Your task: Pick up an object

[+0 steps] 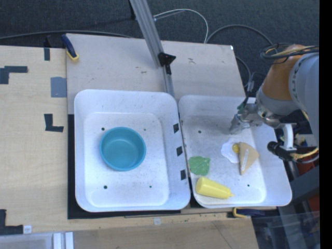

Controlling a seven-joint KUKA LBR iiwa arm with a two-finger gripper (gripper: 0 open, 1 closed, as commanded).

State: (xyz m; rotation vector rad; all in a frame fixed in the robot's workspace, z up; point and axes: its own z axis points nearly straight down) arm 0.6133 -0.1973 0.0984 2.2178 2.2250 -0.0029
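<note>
Camera view: wooden bench (31, 154) on dark carpet (62, 9); tool (239, 124) state unclear, seemingly holding nothing.

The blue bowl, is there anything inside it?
Nothing shows inside the blue bowl; its bare blue bottom is in plain sight. It sits in the left bin. The bin floor under the bowl is covered, so that patch can't be seen.

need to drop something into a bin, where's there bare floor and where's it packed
Left bin: bare floor all around the blue bowl, widest along its right and near sides. Right bin: bare in the far-left part, between the divider and the gripper. Crowded near: green piece, yellow piece, fried egg and tan wedge.
</note>
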